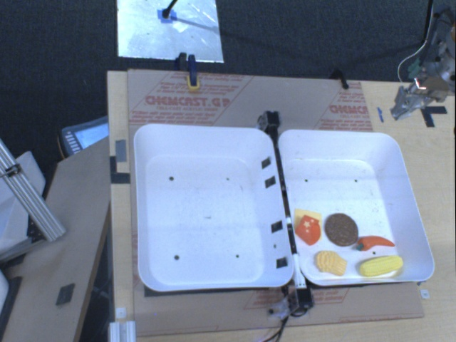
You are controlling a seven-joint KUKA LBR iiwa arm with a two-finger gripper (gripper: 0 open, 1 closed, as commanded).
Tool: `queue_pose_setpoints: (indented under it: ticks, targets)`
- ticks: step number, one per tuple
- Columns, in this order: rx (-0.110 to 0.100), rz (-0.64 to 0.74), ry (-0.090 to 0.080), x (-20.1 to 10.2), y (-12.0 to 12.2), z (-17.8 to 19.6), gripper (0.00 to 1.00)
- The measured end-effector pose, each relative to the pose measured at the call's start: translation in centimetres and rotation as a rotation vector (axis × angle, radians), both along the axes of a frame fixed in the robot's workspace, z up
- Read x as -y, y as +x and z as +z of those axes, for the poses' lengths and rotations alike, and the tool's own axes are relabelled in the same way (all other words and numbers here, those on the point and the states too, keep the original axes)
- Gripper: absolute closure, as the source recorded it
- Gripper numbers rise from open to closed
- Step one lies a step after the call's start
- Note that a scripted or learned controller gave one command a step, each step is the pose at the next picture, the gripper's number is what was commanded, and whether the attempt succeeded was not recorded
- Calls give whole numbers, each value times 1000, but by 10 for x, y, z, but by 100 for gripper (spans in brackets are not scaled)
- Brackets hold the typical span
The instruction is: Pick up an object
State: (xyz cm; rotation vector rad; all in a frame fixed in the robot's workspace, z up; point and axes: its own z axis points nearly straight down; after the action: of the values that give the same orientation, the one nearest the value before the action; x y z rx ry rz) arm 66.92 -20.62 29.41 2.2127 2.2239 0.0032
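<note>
Bench, two white bins; right bin (399,162) holds round brown disc (341,229). Jaws state unclear.

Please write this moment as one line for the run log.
phase: before grasp | gripper: above bench, outside right bin | right bin: pizza slice, brown cookie, chili, corn cob, yellow piece | held: nothing seen

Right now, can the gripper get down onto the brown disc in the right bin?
Probably yes. The brown disc lies flat with its top uncovered; the gripper hangs outside the right bin, nothing between. The pizza slice and chili crowd its sides.
</note>
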Motion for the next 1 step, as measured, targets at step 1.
queue_pose_setpoints:
  ticks: [1]
  targets:
    - [0,0,0,0,0,4,100]
